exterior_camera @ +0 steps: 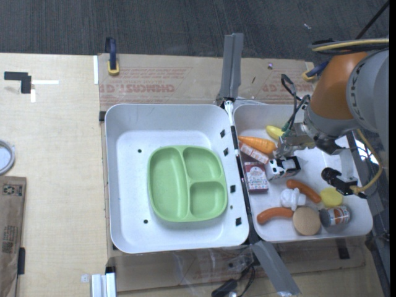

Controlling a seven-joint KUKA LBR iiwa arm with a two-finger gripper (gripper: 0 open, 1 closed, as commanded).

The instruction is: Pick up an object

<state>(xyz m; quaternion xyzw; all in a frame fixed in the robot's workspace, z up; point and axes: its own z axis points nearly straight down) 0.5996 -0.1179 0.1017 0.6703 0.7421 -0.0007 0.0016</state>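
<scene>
Arm: the grey arm [365, 98] with its orange band reached in from the right and hung over the right bin.
Gripper: the gripper [286, 163] sat low in the right bin, near the bin's left half, just beside a small black-and-white toy.
Fingers: whether they were open or closed could not be told from the view; nothing was seen held between them.
Right bin: the right bin [359, 228] carried a scatter of toy food.
Carrot: an orange carrot [257, 144] lay near the bin's left wall, just left of the gripper.
Yellow piece: a small yellow item [275, 131] lay just behind the carrot.
Black-and-white toy: the toy [278, 171] lay right at the gripper's tip; contact could not be judged.
Red box: a small red box [256, 177] lay beside the left wall, in front of the carrot.
Sausages: one sausage [274, 215] lay near the front wall, another [304, 190] further back.
White piece: a white item [290, 197] sat between the two sausages.
Bun: a round tan bun [306, 221] rested near the front wall.
Can: a small can [336, 216] lay just right of the bun.
Left bin: the left bin [124, 184] held a green divided plate [187, 183] near its middle.
Worktop: the pale worktop [49, 141] carried both bins side by side.
</scene>
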